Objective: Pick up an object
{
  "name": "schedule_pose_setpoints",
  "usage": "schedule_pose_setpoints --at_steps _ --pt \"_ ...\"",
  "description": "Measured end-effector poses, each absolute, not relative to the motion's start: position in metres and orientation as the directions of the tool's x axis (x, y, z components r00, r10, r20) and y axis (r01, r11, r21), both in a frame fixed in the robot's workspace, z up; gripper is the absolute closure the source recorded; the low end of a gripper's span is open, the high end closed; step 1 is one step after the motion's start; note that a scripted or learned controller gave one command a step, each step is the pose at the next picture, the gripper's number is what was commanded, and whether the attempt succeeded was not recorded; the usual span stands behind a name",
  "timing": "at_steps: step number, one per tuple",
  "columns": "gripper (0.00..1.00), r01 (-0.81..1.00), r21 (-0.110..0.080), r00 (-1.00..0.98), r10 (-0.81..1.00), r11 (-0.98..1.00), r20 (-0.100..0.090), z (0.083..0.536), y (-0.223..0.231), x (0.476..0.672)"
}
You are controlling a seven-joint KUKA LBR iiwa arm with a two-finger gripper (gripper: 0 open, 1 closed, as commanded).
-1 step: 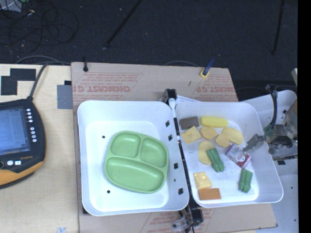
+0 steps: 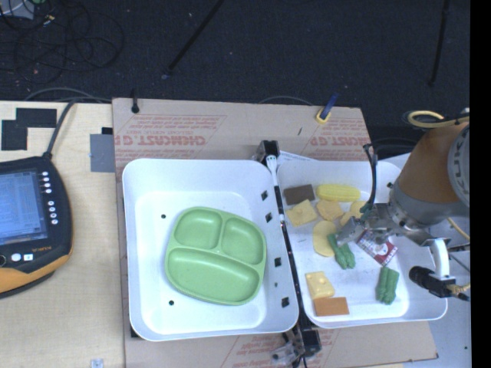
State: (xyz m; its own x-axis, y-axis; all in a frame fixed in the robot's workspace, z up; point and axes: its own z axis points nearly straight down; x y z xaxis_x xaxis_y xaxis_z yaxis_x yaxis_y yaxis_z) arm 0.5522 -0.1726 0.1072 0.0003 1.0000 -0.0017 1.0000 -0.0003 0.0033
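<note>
Hand point(image 2: 360, 232) low in right white bin point(image 2: 414, 309), over the small dark-green plastic pickle piece point(image 2: 343, 253); finger spread not discernible. Pickle lies mid-bin, long axis running upper-left to lower-right. Best approach: descend straight, fingers straddling the short axis, avoiding the neighbouring yellow pieces point(image 2: 326, 221).

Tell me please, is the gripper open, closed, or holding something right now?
Gripper: cannot be told; it sits low in the right bin among the toy food pieces.
</note>
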Motion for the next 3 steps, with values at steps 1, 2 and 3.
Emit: schedule_pose_setpoints --at_steps 1,2,3 --pt "0.00 1.000 0.000 -0.003 1.000 0.003 0.002 0.087 -0.113 0.543" --pt "0.00 1.000 0.000 0.000 1.000 0.000 0.000 0.088 -0.098 0.534" --pt "0.00 1.000 0.000 0.000 1.000 0.000 -0.001 0.088 -0.093 0.535"
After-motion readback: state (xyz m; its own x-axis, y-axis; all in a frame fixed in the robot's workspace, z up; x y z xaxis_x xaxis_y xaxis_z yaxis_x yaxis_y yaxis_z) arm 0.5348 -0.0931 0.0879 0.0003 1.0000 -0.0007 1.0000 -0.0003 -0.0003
